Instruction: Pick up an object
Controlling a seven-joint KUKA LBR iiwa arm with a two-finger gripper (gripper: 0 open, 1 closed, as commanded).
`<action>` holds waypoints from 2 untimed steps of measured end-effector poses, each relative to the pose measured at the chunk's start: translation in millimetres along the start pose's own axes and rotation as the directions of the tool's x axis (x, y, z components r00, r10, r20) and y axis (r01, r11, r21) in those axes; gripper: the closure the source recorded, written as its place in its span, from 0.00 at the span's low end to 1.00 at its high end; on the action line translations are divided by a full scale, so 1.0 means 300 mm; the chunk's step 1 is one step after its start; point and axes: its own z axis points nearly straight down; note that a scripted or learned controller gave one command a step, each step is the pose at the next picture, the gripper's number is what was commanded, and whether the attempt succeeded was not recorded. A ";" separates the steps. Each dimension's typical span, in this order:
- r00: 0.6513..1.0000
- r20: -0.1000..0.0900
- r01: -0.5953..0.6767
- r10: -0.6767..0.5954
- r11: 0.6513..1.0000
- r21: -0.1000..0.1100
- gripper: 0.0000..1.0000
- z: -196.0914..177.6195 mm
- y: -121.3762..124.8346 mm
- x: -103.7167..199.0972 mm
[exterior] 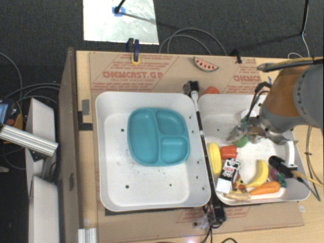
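Observation:
My gripper (244, 132) hangs low over the middle of the right bin (223, 116), at the end of the grey and orange arm that comes in from the right. A small green item (242, 142) lies right under its tip; whether they touch is not clear. Close by to the left are a red piece (228, 151) and a yellow corn-like piece (214, 158). Toward the bin's front lie a banana (261, 173), a carrot (266, 188), a purple item (276, 176) and a small white and black box (228, 172).
The left bin (114, 186) holds a teal divided plate (157, 136). A watermelon-slice toy (205, 64) lies on the cardboard behind the bins, and an orange item (212, 90) sits just past the right bin's back rim. A ridge separates the two bins.

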 end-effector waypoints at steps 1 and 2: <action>1.000 0.000 0.003 -0.003 1.000 -0.008 1.00 -0.048 0.009 0.006; 1.000 -0.003 0.014 -0.014 1.000 -0.015 1.00 -0.398 -0.051 0.275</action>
